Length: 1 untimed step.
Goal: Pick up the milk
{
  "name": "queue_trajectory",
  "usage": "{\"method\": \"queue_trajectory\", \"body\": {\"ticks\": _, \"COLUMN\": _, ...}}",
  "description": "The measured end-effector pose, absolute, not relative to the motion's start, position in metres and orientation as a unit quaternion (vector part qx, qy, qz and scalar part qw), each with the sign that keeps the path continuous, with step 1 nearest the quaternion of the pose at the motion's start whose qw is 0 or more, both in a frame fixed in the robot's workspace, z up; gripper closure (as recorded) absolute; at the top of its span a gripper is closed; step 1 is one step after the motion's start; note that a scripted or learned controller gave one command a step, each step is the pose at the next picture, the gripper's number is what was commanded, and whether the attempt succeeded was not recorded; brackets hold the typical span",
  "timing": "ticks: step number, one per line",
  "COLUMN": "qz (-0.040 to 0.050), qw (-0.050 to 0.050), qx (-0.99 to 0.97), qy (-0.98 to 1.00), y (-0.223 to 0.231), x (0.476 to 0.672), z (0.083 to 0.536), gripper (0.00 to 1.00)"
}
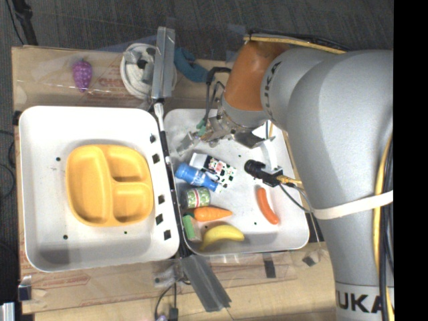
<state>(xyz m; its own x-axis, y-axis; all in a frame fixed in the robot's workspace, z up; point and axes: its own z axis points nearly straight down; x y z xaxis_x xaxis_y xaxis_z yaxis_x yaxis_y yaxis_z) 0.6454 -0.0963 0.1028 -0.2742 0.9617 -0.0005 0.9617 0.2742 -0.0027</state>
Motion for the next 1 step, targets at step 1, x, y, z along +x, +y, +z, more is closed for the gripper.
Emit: {"method": "queue_trajectory", "body": {"ticks": 1, "qz": 0.0010, "qw": 0.001, "qx": -0.601, "qy": -0.799, "y": -0.1582, "x": 0.5857, "z": 0.0914, "gripper": 0.00}}
